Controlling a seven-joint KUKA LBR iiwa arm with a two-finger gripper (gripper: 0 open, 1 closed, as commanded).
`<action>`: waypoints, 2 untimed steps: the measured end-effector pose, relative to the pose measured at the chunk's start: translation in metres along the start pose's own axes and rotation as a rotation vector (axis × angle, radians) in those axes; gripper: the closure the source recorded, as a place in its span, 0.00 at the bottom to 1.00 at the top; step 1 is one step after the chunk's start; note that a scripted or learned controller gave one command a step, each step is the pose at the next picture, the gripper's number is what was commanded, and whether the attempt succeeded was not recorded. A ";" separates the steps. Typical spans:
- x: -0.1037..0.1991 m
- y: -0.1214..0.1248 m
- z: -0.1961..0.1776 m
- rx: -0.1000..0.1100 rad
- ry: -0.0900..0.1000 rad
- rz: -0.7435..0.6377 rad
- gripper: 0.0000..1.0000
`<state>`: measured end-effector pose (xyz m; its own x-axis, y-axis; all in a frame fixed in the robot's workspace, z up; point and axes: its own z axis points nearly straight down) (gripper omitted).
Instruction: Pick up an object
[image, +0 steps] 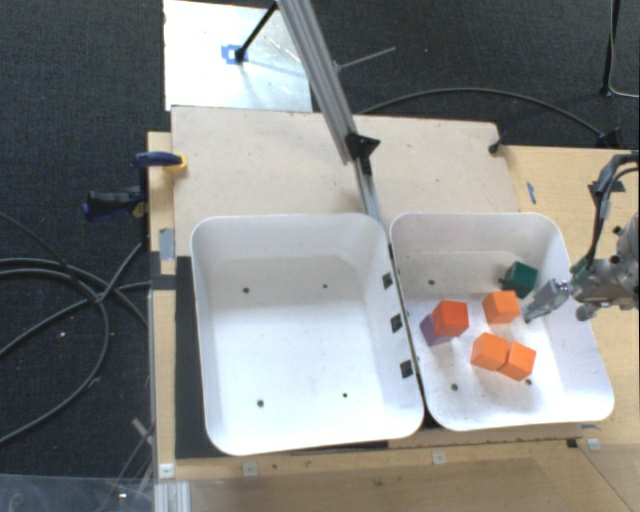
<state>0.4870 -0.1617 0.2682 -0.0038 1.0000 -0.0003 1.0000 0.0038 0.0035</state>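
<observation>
Dark carpet w/ loose black cables surrounds a pale wooden bench (270, 160); two shallow white bins sit side by side on it, seen from above at a slant. The left bin (215, 300) has bare floor. The right bin (560, 235) holds the blocks. My gripper (545, 298) reaches in from the right edge of that bin, low, approx. level w/ the blocks. I can't tell whether it is released or clenched; the tip is too small and blurred, and no block is seen in it.

Nearest to me: an orange cube (501, 306) just beside my tip, toward the bin's middle, and a green block (520, 274) just behind it, near the back. Farther off: an orange cube (451, 318) pressed against a purple block (434, 330), and a pair of orange cubes (503, 356) touching each other, toward the front.

Risks, as I judge them: the nearest cube sits off to one side of my tip, so closing here may just nudge it away; the green block is close enough to get clipped or jam the grasp; the touching pairs leave no room to straddle one alone.
</observation>
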 end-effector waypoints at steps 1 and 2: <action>0.000 0.000 0.000 0.000 0.000 0.000 0.00; 0.000 0.000 0.000 0.000 0.000 0.000 0.00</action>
<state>0.4870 -0.1616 0.2682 -0.0038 1.0000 0.0000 1.0000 0.0038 0.0033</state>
